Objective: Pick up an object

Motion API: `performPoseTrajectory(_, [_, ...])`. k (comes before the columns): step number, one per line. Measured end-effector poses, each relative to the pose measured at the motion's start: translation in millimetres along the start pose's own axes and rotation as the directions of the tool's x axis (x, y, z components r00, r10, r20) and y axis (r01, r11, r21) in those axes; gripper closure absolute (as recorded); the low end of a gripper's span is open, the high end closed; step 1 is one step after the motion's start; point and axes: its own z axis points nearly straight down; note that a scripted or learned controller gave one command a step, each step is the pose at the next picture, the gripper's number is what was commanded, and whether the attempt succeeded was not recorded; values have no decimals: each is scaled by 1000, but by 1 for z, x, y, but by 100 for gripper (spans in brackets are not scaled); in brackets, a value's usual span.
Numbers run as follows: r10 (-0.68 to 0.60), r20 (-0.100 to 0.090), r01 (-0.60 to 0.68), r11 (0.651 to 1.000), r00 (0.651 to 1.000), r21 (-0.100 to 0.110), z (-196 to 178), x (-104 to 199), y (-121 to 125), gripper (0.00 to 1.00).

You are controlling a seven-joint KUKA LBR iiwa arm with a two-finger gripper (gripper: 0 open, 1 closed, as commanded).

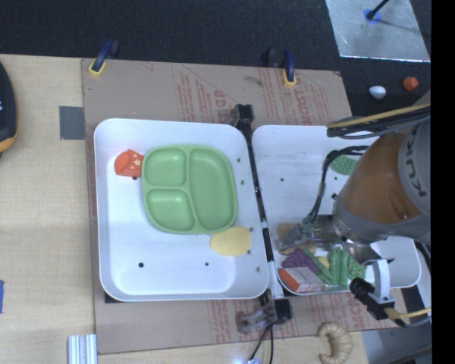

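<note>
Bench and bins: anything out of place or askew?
One thing: a tan curled object lies outside the right bin, on the bench's front edge. In the left bin, the green divided plate sits slightly rotated.

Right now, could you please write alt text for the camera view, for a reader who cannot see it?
The grey and orange arm reaches from the right, low over a pile of small items in the right bin. The left bin holds a green divided plate, a red object at its left and a yellow one at its lower right.
</note>
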Motion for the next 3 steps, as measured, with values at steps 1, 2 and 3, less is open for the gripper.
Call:
performPoseTrajectory(1, [-3,1,3,1000,1000,-2,-13,-2,1,100])
performPoseTrajectory(2, [8,10,-8,1000,1000,-10,-112,-110,0,100])
performPoseTrajectory(3, [0,1,0,1000,1000,1,-106,-103,-1,0])
